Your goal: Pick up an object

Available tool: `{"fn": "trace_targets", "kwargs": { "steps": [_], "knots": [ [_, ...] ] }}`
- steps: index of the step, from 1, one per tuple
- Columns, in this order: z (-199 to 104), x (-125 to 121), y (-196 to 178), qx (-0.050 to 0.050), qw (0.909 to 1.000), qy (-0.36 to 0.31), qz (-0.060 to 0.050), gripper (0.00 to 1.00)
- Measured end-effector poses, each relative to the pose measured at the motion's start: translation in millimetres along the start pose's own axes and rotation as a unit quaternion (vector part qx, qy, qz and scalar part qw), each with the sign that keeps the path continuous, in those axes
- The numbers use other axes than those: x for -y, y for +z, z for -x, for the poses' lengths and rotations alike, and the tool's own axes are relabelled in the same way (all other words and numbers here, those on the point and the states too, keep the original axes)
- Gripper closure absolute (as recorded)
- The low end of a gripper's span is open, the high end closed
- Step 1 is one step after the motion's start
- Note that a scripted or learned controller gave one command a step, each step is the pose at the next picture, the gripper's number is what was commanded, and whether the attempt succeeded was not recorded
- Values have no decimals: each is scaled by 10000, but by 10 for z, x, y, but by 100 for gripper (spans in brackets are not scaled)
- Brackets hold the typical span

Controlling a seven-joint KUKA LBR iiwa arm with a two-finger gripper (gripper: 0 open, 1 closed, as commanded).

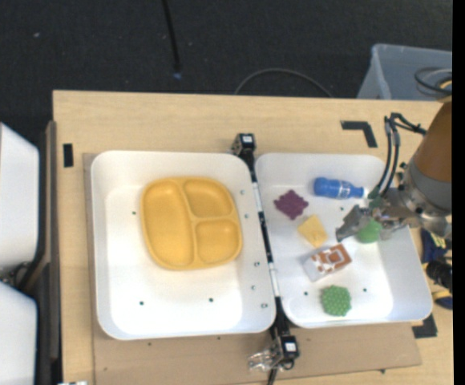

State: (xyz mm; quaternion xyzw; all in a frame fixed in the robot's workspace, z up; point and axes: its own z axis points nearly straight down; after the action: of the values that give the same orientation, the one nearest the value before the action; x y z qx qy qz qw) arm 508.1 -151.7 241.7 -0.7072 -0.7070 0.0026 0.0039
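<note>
Green and round, a small ball (369,232) sat in the right bin (401,295) directly under the gripper (366,224), between its spread fingers, though whether they actually clamped it was unclear.

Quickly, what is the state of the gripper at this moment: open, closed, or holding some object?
Gripper: low in the right bin, at a small green object; open, closed or holding cannot be told.

A yellow divided plate (191,222) lies in the left white bin (120,295) on the wooden desk (152,119). A pale blue tub (401,70) stands beyond the desk's far right corner, on dark floor (96,30)
</note>
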Motion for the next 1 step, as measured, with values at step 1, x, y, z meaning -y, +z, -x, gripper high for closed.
{"fn": "trace_targets", "kwargs": {
  "steps": [1],
  "knots": [
    [-1, -22, -52, 12, 10000, -12, 55, 0]
  ]
}}
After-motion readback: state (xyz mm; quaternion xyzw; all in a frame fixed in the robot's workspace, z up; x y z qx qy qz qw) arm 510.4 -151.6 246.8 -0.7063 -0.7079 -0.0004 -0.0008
